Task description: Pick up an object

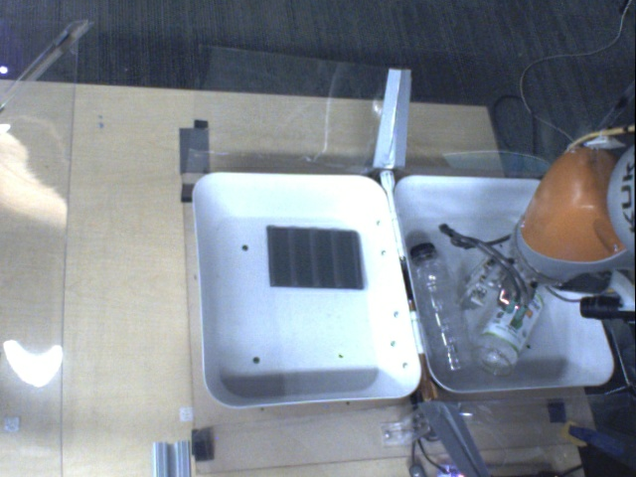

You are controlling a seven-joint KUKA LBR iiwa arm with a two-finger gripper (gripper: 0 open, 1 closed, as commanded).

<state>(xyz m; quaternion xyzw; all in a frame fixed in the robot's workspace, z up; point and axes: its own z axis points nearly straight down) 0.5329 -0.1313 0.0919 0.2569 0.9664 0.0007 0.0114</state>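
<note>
A clear plastic bottle (437,306) with a black cap lies along the left side of the right bin (467,199). Beside it, near the bin's front, lies a second clear container (505,342) with a green-marked label, tilted on its side. My gripper (494,288) hangs low over the right bin, just above that second container and right of the bottle. The arm's orange band (571,212) and grey wrist cover the bin's right part, and cables trail from the wrist.
The left bin (224,266) has a dark ribbed rectangle (315,257) on its floor. A metal post (393,117) stands behind the gap between the bins. Tan bench surface stretches to the left.
</note>
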